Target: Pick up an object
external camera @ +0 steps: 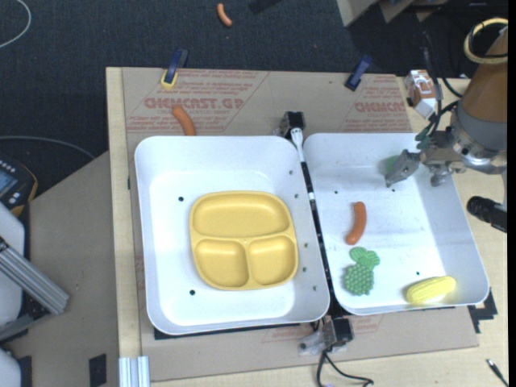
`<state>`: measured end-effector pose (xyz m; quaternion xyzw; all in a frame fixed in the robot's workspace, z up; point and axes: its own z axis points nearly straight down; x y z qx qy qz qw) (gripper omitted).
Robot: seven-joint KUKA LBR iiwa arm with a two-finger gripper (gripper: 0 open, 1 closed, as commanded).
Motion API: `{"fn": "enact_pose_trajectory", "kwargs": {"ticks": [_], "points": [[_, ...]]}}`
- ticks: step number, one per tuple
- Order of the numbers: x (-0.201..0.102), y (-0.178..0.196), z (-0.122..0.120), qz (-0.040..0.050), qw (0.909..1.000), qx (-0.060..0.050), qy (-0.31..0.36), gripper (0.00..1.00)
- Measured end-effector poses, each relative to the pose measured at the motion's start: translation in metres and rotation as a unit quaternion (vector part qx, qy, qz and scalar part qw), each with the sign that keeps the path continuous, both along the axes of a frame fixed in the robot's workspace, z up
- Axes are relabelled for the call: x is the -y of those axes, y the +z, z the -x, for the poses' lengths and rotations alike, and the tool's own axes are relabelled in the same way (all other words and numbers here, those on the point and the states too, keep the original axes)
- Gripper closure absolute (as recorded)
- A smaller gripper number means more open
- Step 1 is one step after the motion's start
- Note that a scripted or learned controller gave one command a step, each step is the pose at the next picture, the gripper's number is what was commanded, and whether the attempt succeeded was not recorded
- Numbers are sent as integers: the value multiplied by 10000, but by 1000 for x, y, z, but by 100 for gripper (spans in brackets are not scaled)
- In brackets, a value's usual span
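Observation:
The right bin [451, 216] holds three toy foods. An orange sausage [355, 222] lies near its middle, a green bunch of grapes [360, 271] sits just below it, and a yellow corn cob [430, 289] rests in the near right corner. My gripper [418, 170] hovers over the far right part of this bin, up and to the right of the sausage. Its grey fingers [397, 168] stand apart, open, with nothing between them.
The left bin [157, 216] carries a yellow divided plate [242, 240]. Another orange sausage [185, 120] lies on the cardboard behind the left bin. Blue clamps [172, 68] hold the board's far edge. A black clip [293, 124] sits between the bins.

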<state>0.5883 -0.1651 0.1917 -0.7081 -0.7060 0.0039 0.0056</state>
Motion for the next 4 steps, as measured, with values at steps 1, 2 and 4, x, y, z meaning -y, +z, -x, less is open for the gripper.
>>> {"fn": "enact_pose_trajectory", "kwargs": {"ticks": [1,2,4], "points": [[0,8,-3,14,10000,71,14,0],[-3,-56,-3,-1,10000,32,15,0],[-3,-95,-3,14,10000,75,10,100]]}}
